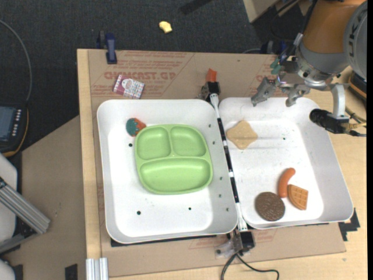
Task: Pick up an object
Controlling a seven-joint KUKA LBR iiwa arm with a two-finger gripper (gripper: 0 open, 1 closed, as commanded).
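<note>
Hovering spread-fingered hand (275, 94) above right bin (326, 156), cardboard (175, 69) printed "CHUMCAST"

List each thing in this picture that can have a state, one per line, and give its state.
End effector: open, fingers spread, holding nothing, above the right bin's far edge.
Green divided plate: upright in the left bin.
Tan square piece: lying flat in the right bin.
Sausage: lying beside the waffle piece.
Brown round cookie: lying flat.
</note>
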